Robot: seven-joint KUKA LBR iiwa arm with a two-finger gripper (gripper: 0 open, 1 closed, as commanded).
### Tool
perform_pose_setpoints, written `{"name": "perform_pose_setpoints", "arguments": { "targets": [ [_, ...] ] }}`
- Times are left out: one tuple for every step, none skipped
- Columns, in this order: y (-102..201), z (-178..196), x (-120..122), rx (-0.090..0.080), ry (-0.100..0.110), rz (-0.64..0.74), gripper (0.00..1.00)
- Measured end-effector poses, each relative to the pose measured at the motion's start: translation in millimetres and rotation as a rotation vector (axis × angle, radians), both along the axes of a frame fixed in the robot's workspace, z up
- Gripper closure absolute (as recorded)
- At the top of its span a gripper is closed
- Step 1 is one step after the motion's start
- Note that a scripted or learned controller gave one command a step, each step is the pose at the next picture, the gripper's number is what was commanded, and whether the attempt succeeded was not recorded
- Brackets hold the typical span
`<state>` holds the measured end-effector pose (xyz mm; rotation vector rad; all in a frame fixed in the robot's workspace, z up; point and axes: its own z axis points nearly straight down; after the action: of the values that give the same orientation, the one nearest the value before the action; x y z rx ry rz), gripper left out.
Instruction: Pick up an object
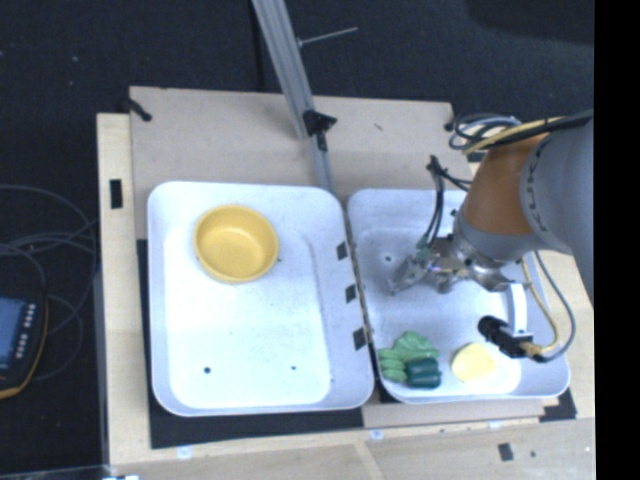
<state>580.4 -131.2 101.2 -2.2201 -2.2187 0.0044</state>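
Below, the green toy lies apart from the jaws.

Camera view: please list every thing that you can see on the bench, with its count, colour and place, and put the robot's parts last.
left bin: one, white, left half of the bench.
right bin: one, white, beside the left bin.
bowl: one, yellow, upper left of the left bin.
green object: one, light green, lower left of the right bin.
dark green block: one, against the green object's lower side.
yellow object: one, pale yellow, lower part of the right bin.
handheld device: one, dark, at the view's left edge.
arm: one, grey with orange band, over the right bin.
gripper: one, low inside the right bin.
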Motion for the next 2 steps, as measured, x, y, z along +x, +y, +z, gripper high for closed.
{"name": "perform_pose_setpoints", "arguments": {
  "targets": [
    [-1,13,2,0.000,-0.006,-0.001,1.00],
    [-2,55,2,-0.001,-0.008,0.000,1.00]
  ]
}}
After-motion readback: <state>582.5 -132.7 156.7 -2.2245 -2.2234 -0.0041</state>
